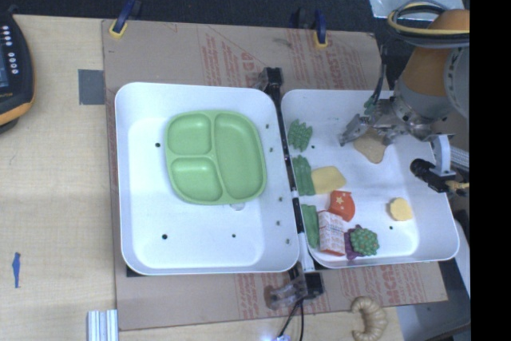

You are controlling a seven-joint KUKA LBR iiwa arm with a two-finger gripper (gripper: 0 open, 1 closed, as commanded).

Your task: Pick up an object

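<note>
Gripper (369,126) is down in the right bin (431,247), near its far edge, and its fingers look spread wide, with nothing between them as far as I can make out. A tan piece (371,149) sits just under and a bit nearer than the fingertips, basically touching range, so that'd be my guess for the target: a short drop and a squeeze. It's a roundish blob, so no real long axis to line up with. Everything else is further off toward the near-left: yellow block (327,179), red piece (342,205), carton (331,233), grapes (363,240), and the green bits (300,136) along the left wall. A yellow round (401,209) sits nearer the camera. Left bin (144,243) holds a green tray (215,156). There's red print on the cardboard (200,52) but it's too faint to read.
</note>
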